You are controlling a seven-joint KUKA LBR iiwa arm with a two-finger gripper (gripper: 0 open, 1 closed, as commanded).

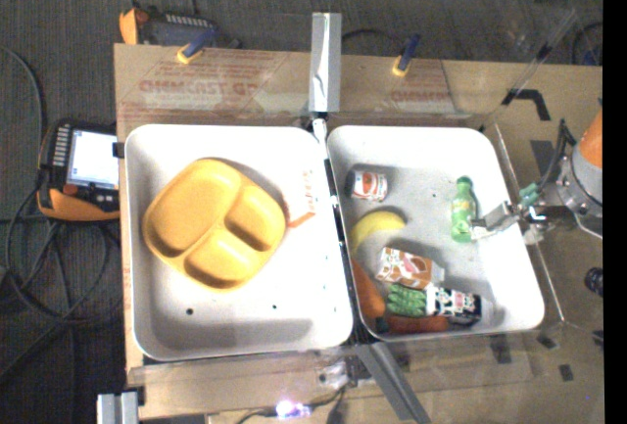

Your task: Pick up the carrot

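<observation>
Two shallow white bins are sitting side by side on the table (196,84), with a metal post (325,60) standing at the far edge between them. The left bin (147,314) is holding a yellow divided plate (216,221), lying flat toward its left-centre. The right bin (509,290) is holding the clutter: a small red and white can (368,184) near the far left, a yellow lemon-like fruit (377,226) just below it, a green bottle (462,209) toward the right wall, an orange and white carton (407,267), and a green and black packet (431,300) lying nearer the front. The carrot (368,293) is lying along the right bin's left wall near the front corner, touching the packet's left end, with a reddish piece (416,323) just beside it at the front edge.

The arm is reaching in from the right, and the gripper (519,213) is hovering over the right bin's right rim, just beside the green bottle and well apart from the carrot. Whether it is spread or closed, I cannot tell; nothing is showing in its grasp
</observation>
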